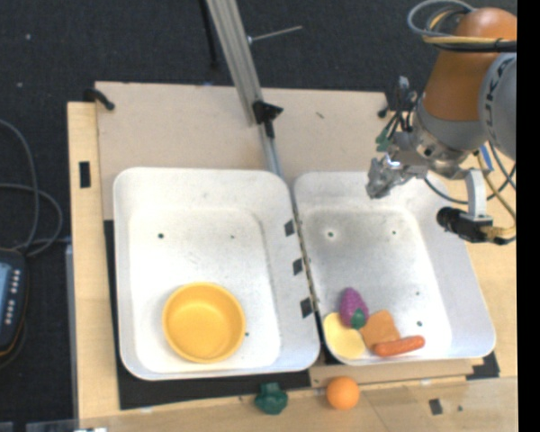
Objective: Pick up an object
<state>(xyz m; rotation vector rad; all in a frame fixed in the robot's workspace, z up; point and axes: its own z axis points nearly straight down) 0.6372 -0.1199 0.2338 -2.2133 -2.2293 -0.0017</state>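
1. Overhead, the grey KUKA arm (463, 70) with its orange band reaches in from the right, its gripper (381, 180) hanging over the far rim of the right bin (369, 241); nothing shows between its fingers, and how far they are parted cannot be told from this slant.

2. Candidates for the pick lie huddled in the right bin's near corner: a purple toy vegetable (352, 305), an orange chunk (379, 327) just beside it, a red-orange carrot-like piece (400, 346) along the near wall, and a pale yellow piece (342, 338) touching the purple one.

3. Meanwhile the left bin (207, 232) bears a yellow bowl (203, 320) near its front wall, well apart from the gripper.

4. Outside the bins, an orange ball (342, 392) and a small green object (271, 399) rest on the bench (90, 241) along its front edge.

5. Judged from this, the task stands at its approach step: no object has been chosen, and the gripper sits at the opposite end of the right bin from the cluster.

6. Next, the arm would need to travel toward the near corner, settle above one piece, and descend with its fingers straddling it.

7. Crowding is the likely snag: the pieces touch one another and press close to the bin wall, leaving little room for a clean close.
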